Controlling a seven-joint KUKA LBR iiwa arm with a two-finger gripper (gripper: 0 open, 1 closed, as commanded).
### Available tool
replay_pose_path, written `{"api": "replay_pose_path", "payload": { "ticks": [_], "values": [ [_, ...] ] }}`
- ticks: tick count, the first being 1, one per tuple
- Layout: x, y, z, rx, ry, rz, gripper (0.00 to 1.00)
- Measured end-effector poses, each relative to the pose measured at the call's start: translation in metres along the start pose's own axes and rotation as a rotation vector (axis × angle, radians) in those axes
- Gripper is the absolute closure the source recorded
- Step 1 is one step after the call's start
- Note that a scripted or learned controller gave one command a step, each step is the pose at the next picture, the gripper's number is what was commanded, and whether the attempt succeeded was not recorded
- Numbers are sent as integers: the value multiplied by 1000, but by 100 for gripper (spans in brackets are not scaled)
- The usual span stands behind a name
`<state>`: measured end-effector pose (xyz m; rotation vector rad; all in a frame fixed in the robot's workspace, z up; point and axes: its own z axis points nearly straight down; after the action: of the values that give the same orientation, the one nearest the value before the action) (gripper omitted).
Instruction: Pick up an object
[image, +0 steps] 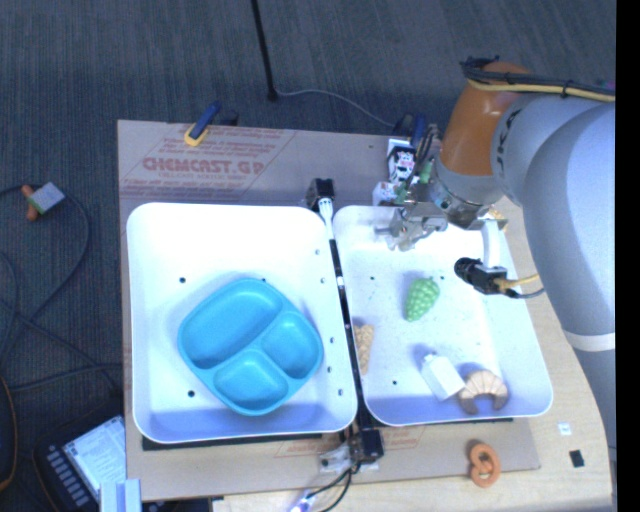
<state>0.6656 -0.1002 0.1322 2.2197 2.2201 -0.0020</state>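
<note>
Tool hangs over the far edge of the right bin, and whether it is apart or together I cannot tell; nothing is visibly gripped; just below it lies the green bumpy object, the likeliest pick; further below sit a white block and a croissant-like piece, touching; a descent off-centre could nudge the rounded green piece aside; the blue divided tray fills the left bin; both bins rest on a cardboard-topped counter over dark carpet.
</note>
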Motion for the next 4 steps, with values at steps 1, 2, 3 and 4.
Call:
{"api": "replay_pose_path", "payload": {
  "ticks": [1, 2, 3, 4],
  "values": [
    [-13, 3, -10, 0, 1, 0, 100],
    [-20, 3, -7, 0, 0, 0, 100],
    [-34, 3, -19, 0, 1, 0, 100],
    [3, 2, 11, 2, 2, -1, 100]
  ]
}}
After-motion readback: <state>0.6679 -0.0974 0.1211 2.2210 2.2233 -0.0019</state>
